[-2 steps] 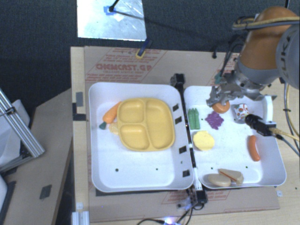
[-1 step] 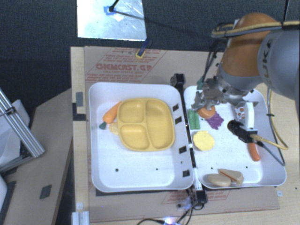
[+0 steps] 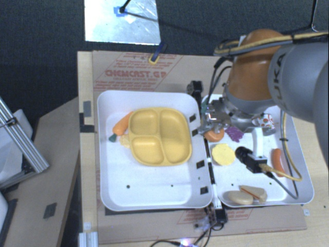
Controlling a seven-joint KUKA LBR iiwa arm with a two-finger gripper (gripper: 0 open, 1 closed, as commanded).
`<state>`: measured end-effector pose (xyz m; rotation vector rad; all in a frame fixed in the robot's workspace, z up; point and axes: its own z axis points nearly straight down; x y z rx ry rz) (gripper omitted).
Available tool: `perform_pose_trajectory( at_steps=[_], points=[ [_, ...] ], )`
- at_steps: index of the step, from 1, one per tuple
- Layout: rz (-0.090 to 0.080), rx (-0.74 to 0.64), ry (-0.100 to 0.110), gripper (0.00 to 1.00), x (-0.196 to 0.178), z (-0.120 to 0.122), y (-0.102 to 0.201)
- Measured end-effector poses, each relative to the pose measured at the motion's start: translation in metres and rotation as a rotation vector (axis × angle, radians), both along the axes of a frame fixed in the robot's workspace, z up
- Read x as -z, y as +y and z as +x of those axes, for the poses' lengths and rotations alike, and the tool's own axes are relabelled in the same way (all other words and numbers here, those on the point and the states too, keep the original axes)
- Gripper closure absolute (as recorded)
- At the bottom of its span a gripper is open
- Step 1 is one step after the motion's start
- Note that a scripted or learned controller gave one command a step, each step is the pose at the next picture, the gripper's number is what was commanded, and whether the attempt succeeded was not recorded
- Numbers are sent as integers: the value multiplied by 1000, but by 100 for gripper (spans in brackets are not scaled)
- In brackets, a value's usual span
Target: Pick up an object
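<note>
Your arm, grey with its orange band, reaches in from the right and hangs low over the right bin (image 3: pixel 234 179). Its gripper (image 3: pixel 212 120) sits at that bin's near-left corner, close to the wall shared with the left bin (image 3: pixel 118 189). From this angle the wrist covers the tool, so you cannot tell whether the gripper is wide, narrow or holding anything.

An orange piece (image 3: pixel 214 135) lies just below the gripper, at or touching its tip; whether it is gripped or simply resting on the bin floor is not clear. A purple piece (image 3: pixel 234 133) sits just to its right, and a flat yellow disc (image 3: pixel 223 154) lies just below both. Further right, a reddish sausage (image 3: pixel 278 160) lies along the bin's right side. A bread roll (image 3: pixel 247 195) rests against the bin's lower edge, well apart from the gripper. A small white and red item (image 3: pixel 267 120) peeks out beside the arm, partly hidden.

In the left bin, a yellow divided plate (image 3: pixel 157 136) fills the middle, upright and showing three compartments. A carrot (image 3: pixel 122 124) lies tilted against the plate's upper-left rim.

Both bins rest on a printed cardboard sheet (image 3: pixel 133 71), with a shiny square panel (image 3: pixel 122 14) beyond it at the top.
</note>
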<state>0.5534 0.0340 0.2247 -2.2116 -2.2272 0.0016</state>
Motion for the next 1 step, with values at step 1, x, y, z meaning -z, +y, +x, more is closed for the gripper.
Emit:
perform_pose_trajectory(
  at_steps=[1],
  points=[
    [1,-2,-2,100,-5,-12,45]
  ],
)
